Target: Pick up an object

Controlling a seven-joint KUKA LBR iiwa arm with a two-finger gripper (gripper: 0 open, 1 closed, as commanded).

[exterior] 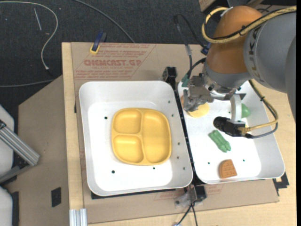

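Note:
My gripper (194,99) hangs over the far left corner of the right bin (263,161), directly above a pale yellow round piece (201,110) that it partly hides. A dark green lumpy piece (219,140) lies in the middle of that bin. Near the bin's front edge sits a brown ridged biscuit-like piece (228,168). A light green piece (245,110) peeks out behind the arm at the right.
The left bin (91,107) bears a yellow plate (141,136) with three compartments. The ridge where the two bins meet (183,126) runs just left of the gripper. A blue and yellow clip (98,42) lies on the cardboard behind the bins.

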